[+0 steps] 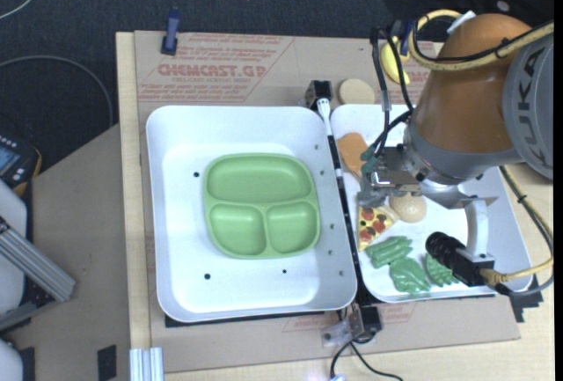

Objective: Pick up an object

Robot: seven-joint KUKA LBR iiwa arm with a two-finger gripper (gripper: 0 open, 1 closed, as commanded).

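In the right bin (521, 234), the grey arm with its orange band hangs low over a small heap of toy food, and its gripper (383, 177) sits just above the bin's left half, close to the wall shared with the left bin (176, 142). The wrist hides the gripper's tip, so I cannot tell whether it is open or closed, and nothing visible is held in it. Right around it lie the likely targets: an orange toy piece (351, 148) just up-view of it, a toy pizza slice (375, 223) just below, and a pale round piece (409, 208) beside the pizza slice, partly under the wrist. Two green toy vegetables (387, 251) lie nearer the front rim. The left bin carries a green divided plate (261, 203), well apart from the arm. The step in hand looks like the descent onto a chosen piece, with the pick not yet made. The next move calls for settling squarely over one item, probably the pizza slice or the pale round piece, closing on it, and lifting straight up clear of its close neighbours and the bin wall.
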